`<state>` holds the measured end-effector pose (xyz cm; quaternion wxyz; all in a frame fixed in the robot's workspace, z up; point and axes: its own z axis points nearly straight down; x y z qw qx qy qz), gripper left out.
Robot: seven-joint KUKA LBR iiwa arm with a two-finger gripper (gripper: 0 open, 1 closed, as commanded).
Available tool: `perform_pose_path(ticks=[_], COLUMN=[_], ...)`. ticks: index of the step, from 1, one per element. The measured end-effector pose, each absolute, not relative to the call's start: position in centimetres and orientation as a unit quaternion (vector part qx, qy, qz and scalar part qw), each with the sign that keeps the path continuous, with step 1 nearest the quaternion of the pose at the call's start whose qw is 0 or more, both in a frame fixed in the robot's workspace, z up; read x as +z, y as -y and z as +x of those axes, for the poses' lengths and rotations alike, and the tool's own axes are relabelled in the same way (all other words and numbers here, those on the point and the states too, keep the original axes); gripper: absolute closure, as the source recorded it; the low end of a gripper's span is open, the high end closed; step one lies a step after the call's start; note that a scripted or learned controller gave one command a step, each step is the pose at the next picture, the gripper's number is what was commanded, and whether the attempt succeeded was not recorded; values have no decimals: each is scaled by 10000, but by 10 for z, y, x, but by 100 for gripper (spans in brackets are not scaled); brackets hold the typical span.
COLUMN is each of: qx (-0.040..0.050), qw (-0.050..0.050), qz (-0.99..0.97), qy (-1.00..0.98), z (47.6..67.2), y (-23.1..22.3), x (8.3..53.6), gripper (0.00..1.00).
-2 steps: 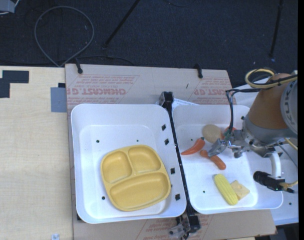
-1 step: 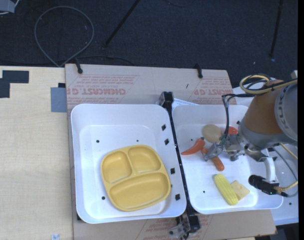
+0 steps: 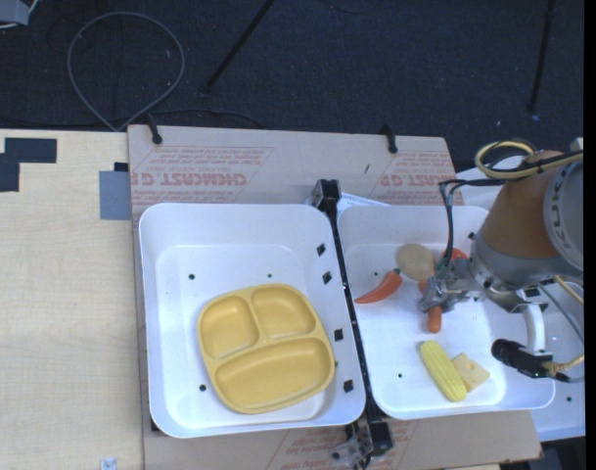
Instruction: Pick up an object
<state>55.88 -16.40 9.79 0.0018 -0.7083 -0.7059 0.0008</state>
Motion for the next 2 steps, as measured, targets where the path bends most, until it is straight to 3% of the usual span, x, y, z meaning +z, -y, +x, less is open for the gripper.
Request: perform_pose_path(ticks=[2], qx=[-8], qw=[-14], qz=[-7064], qy=[7078], z=[570], y=[162], x=[205], gripper=[100])
